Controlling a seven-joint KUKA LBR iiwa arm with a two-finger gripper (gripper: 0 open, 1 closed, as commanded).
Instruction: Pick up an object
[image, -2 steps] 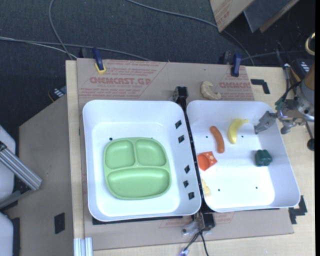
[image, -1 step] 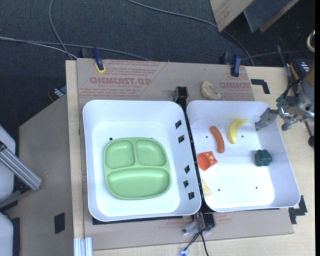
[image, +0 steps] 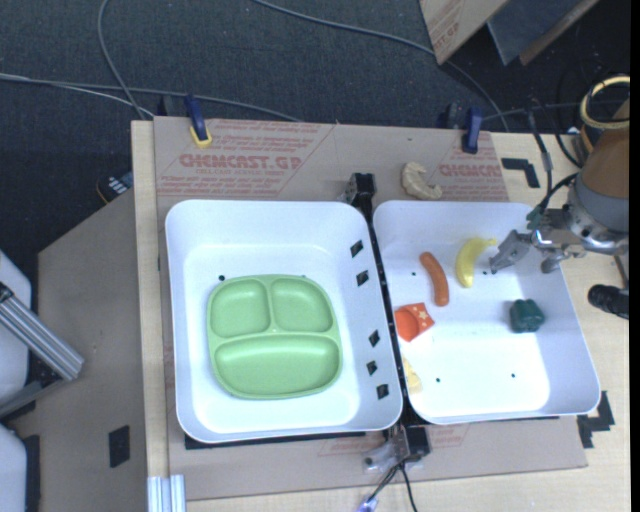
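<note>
Lying nearest the camera in the left bin (image: 190, 330) is a green divided plate (image: 274, 336), three compartments facing up, resting flat on the bin floor. Across the black clips that join the two bins, the right bin (image: 560, 390) holds the loose objects. Closest is a small yellow bit (image: 411, 378) against its left wall, then a red-orange wedge (image: 414, 321) just above it. Toward the right wall sits a dark green lump (image: 527, 316), apart from everything else. Farther back an orange sausage-shaped piece (image: 435, 277) lies at a slant, and just beside it to the right is a yellow banana-like object (image: 470, 259). The gripper (image: 524, 254) hangs over the bin's far right part, its two fingers spread apart with nothing between them, one fingertip (image: 497, 260) near the yellow object but not touching it. Beyond the bins, a beige crumpled item (image: 421, 180) rests on the cardboard-covered surface (image: 250, 160), between two clamps at the far edge.
</note>
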